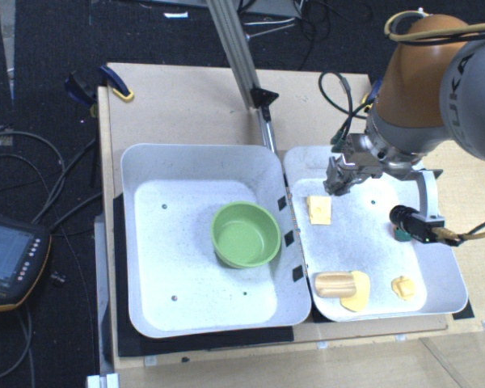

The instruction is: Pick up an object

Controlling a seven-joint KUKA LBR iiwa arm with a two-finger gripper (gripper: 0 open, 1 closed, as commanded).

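four small items lie loose in the right bin (pixel 449 293), and the gripper (pixel 337 186), whose opening i cannot tell, hangs just above the yellow square block (pixel 319 210), likely its target.

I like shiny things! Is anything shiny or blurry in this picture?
In the camera view, the green bowl has a soft shine on its rim, the arm's orange band glints, the claw looks dark and slightly fuzzy, and the white bins look bright and evenly lit.
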